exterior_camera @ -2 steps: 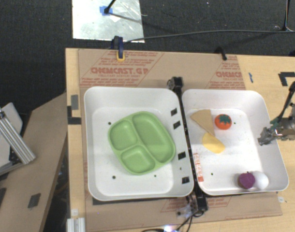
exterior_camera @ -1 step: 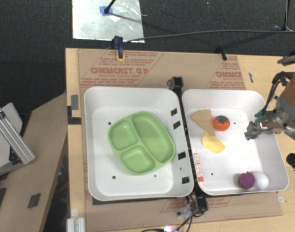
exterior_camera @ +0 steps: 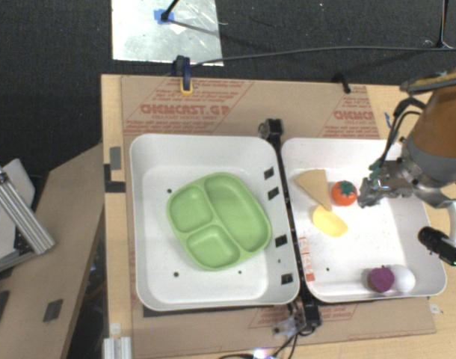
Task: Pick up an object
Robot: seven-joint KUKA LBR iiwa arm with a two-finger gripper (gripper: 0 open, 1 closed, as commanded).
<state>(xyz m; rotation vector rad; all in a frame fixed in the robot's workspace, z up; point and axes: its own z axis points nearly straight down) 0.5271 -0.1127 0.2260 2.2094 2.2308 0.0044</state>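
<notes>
In right bin (exterior_camera: 430,271), gripper (exterior_camera: 368,193) just beside tomato (exterior_camera: 344,192), jaw state unreadable; likely to nudge tomato against cheese wedge (exterior_camera: 314,184), missing grasp.

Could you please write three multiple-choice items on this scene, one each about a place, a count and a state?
1. Where does the green divided plate lie?
A. in the left bin
B. in the right bin
C. on the cardboard

2. How many compartments does the plate have?
A. two
B. three
C. five

3. How does the tomato stand to the end effector?
A. lifted clear of the bin
B. lying in the bin beside it
C. on the plate

Answers: 1 A, it sits in the left bin. 2 B, three hollows show. 3 B, the tomato rests in the right bin, just left of the end effector.
</notes>
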